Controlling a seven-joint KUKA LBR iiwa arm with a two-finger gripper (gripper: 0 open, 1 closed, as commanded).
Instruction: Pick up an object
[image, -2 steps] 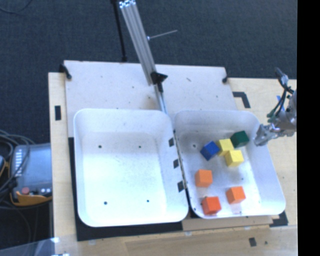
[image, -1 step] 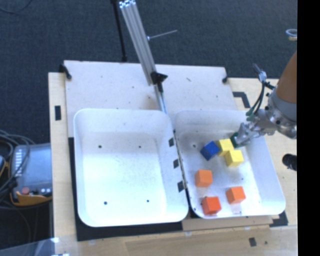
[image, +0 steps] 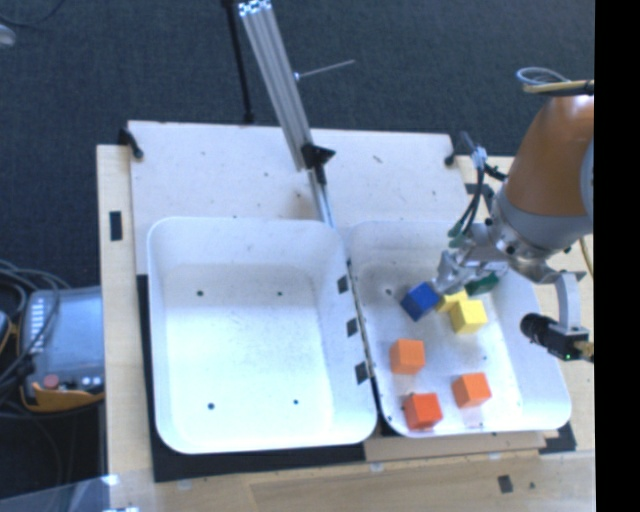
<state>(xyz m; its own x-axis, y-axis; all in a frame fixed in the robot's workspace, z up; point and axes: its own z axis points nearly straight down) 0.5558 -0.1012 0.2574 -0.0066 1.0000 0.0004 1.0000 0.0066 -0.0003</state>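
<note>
The right bin (image: 530, 400) holds several blocks. A blue block (image: 421, 300) and a yellow block (image: 467, 314) lie side by side near its middle. Three orange blocks lie nearer the front: one (image: 407, 356) by the divider, one (image: 471, 389) to the right, one (image: 423, 409) at the front rim. My gripper (image: 457, 277) hangs low over the gap between the blue and yellow blocks, close to their tops. I see nothing held in it. A small green piece (image: 484, 284) peeks out right beside the gripper.
The left bin (image: 170, 330) sits beside the right one, their rims meeting at the middle (image: 352, 320). A slanted metal strut (image: 285, 90) rises behind the bins. The grey and orange arm (image: 550, 170) comes in over the right bin's back right corner.
</note>
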